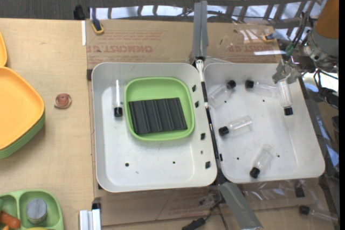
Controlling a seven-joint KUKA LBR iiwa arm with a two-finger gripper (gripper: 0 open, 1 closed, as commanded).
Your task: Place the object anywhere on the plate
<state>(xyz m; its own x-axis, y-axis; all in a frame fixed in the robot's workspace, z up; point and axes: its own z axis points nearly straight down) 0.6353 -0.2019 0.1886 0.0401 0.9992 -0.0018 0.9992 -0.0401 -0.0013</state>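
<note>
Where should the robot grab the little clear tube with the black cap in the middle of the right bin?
Probably around the clear middle of the tube, with the hand coming straight down from above. It lies flat on the floor of the right bin, apart from the other tubes, so the fingers would best close across its narrow width, not on the black cap at its left end.

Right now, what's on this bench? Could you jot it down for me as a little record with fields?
Left bin: green plate bearing a dark ribbed block; one clear vial beside the plate
Right bin: several clear vials with black caps, lying scattered
Gripper: at the right bin's far right edge, a vial just below it
Task state: vial not yet on the plate
</note>
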